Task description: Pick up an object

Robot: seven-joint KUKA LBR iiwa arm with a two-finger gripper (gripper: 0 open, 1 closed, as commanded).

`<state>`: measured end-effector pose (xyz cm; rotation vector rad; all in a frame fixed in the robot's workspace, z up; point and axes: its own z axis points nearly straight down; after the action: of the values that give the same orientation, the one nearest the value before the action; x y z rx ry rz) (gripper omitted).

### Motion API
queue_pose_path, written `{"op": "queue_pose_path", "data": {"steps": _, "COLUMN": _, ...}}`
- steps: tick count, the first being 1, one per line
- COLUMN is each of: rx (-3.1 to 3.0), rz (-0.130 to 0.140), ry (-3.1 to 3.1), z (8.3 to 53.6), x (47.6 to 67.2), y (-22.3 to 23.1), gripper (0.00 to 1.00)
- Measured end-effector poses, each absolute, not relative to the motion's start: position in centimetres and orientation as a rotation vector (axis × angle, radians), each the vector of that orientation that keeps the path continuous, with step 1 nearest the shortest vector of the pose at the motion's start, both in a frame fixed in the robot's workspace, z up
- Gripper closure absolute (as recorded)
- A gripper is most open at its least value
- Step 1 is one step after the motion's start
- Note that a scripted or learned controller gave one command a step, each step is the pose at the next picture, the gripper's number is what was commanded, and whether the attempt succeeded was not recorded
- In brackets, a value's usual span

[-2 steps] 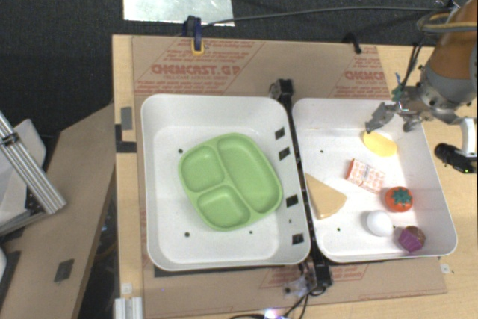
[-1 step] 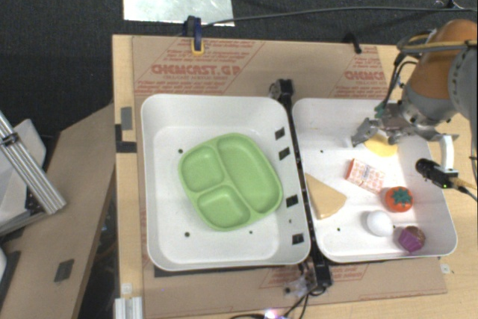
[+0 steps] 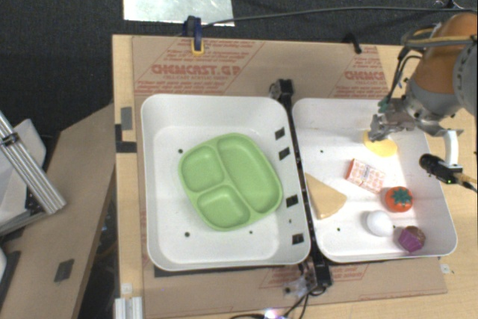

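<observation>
Gripper (image 3: 379, 128) low in right bin (image 3: 328, 119), fingers touching the top edge of a yellow piece (image 3: 382, 148); whether they are spread or pinched cannot be told. Just below: red-and-white box (image 3: 365, 175), tomato (image 3: 398, 198), white ball (image 3: 379, 223), purple piece (image 3: 411, 238), cheese wedge (image 3: 326, 198). Far left: green plate (image 3: 230, 181).

Matt plastic green tray (image 3: 229, 181) (smooth), glossy white bins (image 3: 216, 110)
</observation>
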<state>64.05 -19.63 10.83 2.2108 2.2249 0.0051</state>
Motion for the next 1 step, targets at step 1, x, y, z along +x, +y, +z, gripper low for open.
{"op": "queue_pose_path", "data": {"steps": 1, "rx": 2.212, "rz": 0.006, "ry": 2.222, "z": 16.92, "x": 63.75, "y": -18.94, "gripper": 1.00}}
